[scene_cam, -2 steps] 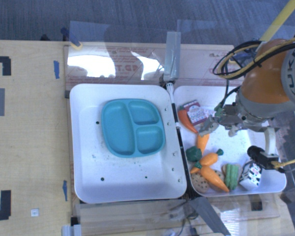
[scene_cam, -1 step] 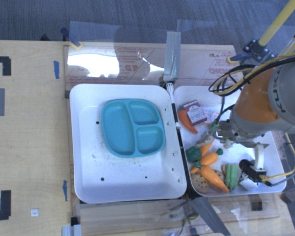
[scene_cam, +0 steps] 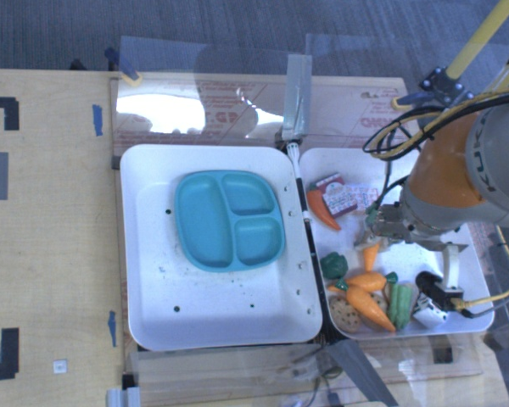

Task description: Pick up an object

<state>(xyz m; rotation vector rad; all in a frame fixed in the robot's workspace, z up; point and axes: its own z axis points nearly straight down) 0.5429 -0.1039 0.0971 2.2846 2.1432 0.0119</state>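
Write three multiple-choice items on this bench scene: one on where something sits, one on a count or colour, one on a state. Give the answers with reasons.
1. Where does the teal divided plate lie?
A. In the left bin
B. In the right bin
C. On the wooden bench outside the bins

2. How many compartments does the plate have?
A. Two
B. Three
C. Five

3. How do the toy foods lie?
A. Spread evenly across both bins
B. Stacked on the plate
C. Clustered in the right bin

Answers:
1. A, the plate rests on the left bin's floor.
2. B, one long section sits beside two smaller ones.
3. C, the carrots, green pieces and packet crowd below the arm, and the plate's sections show bare teal.
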